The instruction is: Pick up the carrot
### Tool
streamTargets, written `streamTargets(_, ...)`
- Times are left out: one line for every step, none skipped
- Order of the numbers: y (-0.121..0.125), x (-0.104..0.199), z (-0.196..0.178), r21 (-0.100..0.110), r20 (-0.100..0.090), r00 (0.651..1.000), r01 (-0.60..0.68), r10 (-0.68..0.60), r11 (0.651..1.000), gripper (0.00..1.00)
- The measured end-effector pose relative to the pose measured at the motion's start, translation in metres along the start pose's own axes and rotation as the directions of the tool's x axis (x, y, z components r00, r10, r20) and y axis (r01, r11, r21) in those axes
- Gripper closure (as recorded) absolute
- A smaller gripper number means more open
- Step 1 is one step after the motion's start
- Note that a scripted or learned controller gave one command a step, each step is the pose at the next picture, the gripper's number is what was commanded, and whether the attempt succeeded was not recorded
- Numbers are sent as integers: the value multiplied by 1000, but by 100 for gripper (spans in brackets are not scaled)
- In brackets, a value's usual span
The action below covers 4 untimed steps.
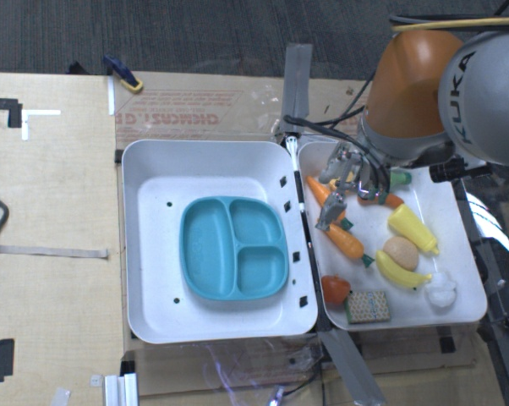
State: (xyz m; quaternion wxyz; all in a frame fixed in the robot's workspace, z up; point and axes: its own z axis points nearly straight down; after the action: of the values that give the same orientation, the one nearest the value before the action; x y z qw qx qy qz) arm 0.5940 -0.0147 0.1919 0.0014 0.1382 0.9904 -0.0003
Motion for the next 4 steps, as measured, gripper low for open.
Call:
streamTargets(0, 0, 0, 0, 0, 1000, 0, 0, 1000, 0)
streamTargets(0, 0, 0, 0, 0, 1000, 0, 0, 1000, 0)
streamTargets(0, 0, 0, 0, 0, 1000, 0, 0, 1000, 0)
streamTargets(0, 0, 0, 0, 0, 1000, 0, 0, 1000, 0)
